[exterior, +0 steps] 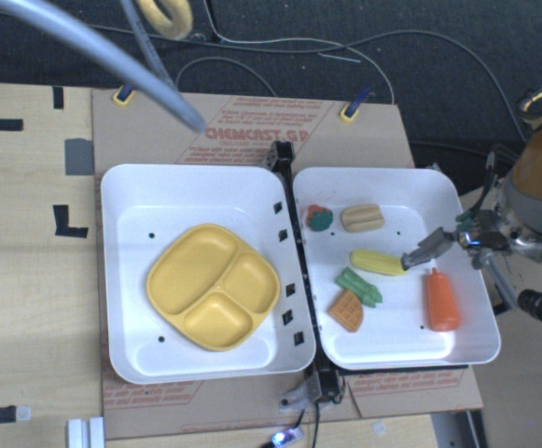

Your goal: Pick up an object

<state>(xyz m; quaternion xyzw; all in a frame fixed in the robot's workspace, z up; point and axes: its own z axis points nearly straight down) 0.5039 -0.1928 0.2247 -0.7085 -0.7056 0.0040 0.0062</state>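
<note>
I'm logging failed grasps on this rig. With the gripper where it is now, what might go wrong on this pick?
1. The gripper sits between the yellow corn and the orange bottle, so it may nudge one while closing on the other.
2. The green pepper and the waffle lie close to the corn and could be dragged along.

We are looking at a robotics lab or test cell, not a home or kitchen. The desk (pixel 28 278) is bare pale wood marked with black tape pieces (pixel 65 220), and 2 shallow white bins (pixel 121 194) sit side by side on a cardboard sheet (pixel 252 124) printed in red. Black cables (pixel 364 49) trail loosely across the dark surface beyond the desk's far edge. A grey metal pole (pixel 84 35) slants over the far left corner. Toy food in the right bin, such as a plastic corn cob (pixel 377 262), suits a staged trial. The robot arm (pixel 518 222) enters at the right edge.
</note>
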